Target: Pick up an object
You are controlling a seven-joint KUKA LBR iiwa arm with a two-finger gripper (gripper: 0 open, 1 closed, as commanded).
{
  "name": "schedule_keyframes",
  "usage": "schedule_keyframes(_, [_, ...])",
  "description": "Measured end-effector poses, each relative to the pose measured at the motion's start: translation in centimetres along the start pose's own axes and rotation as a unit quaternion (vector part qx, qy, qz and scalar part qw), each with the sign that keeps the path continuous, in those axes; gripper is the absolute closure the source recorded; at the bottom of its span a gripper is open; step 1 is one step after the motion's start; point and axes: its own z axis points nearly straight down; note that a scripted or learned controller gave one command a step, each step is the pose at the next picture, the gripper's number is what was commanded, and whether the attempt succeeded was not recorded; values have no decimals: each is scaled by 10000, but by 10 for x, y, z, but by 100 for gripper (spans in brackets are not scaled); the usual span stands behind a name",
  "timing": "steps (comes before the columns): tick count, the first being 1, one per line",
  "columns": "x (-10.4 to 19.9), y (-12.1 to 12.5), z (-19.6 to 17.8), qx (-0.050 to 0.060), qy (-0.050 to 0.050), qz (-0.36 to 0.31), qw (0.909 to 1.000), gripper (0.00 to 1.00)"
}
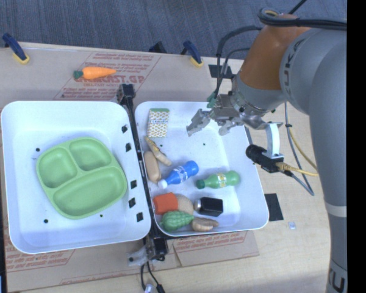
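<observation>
Two fingers (208,122) spread apart, nothing held, above right bin (256,194) w/ blue bottle (180,173).

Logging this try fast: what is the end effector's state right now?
End effector: open, holding nothing, above the right bin.

Dark grey carpet (110,11) lies behind the bench (49,66) (cardboard-covered, clamped at its edge).

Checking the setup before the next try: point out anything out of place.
One toy carrot lies on the cardboard beyond the left bin, outside both bins. Everything else sits in the right bin or on the green tray.
</observation>
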Motion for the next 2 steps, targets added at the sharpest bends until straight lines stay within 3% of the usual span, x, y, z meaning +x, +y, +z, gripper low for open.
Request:
schedule_keyframes(1, [18,-60,130,0,2,-5,10000,0])
schedule_keyframes(2, [43,-90,130,2,4,-3,10000,0])
